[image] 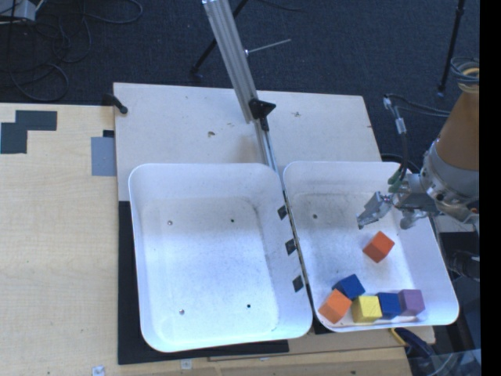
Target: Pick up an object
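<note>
Hand (389, 210): fingers spread apart, nothing between them. Orange block (379, 247): lying alone just below the hand in the right bin (438, 276). Advice: lower straight, centre both fingers on opposite flat faces, then close

The arm (460, 143) is cut off by the right edge of the view, so that nothing beyond its orange band and grey wrist is seen. The gap between the fingers of the gripper (389, 214) cannot be judged, since they are small and blurred against the white of the right bin (438, 308). The near face of the purple cube (412, 301) is partly hidden by that bin's front rim. The tangle of cables (55, 22) at the top left is too dark to be told apart.
</note>
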Tool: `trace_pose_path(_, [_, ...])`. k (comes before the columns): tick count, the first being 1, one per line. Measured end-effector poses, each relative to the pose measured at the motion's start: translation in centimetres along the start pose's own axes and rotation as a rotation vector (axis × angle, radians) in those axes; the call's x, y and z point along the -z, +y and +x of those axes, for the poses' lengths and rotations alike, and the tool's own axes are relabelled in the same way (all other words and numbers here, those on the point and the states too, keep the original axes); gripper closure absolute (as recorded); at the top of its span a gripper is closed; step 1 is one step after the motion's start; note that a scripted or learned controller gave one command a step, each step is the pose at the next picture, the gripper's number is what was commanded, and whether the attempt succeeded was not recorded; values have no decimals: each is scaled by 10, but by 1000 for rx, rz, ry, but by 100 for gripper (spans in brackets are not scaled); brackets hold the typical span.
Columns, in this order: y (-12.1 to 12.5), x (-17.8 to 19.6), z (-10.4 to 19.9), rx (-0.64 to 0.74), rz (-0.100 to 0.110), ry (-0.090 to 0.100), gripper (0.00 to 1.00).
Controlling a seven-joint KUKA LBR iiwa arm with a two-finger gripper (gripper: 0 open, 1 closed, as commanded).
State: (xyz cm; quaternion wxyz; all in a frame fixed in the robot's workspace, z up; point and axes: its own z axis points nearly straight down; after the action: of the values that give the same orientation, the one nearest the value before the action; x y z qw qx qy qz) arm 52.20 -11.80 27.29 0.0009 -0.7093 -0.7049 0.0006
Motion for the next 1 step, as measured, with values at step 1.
trace_pose_path(1, [-21, -102, -59, 2, 9, 1, 0])
